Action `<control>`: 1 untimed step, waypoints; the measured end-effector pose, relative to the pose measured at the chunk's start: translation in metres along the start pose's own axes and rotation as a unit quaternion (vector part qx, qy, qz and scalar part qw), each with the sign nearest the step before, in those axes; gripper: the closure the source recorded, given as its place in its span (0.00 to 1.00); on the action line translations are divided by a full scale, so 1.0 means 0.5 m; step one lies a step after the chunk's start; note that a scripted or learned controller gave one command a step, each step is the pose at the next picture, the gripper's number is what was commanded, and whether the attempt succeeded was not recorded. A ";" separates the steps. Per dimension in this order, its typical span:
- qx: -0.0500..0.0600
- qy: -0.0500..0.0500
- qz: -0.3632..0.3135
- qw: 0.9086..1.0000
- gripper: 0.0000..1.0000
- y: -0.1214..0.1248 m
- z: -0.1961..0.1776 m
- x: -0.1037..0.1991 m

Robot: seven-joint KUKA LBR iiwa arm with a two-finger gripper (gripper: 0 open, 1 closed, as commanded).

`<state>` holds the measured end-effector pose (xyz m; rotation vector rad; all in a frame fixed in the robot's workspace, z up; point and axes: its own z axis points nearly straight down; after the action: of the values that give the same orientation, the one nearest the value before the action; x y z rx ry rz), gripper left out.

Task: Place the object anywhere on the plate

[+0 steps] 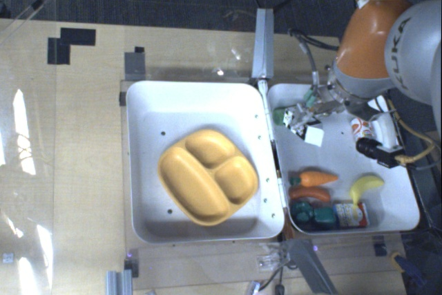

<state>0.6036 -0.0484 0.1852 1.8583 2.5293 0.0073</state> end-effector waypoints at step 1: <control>0.001 -0.001 0.011 1.000 1.00 -0.149 0.000 0.054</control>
<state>0.5246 -0.0448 0.1848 1.8865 2.5084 0.0041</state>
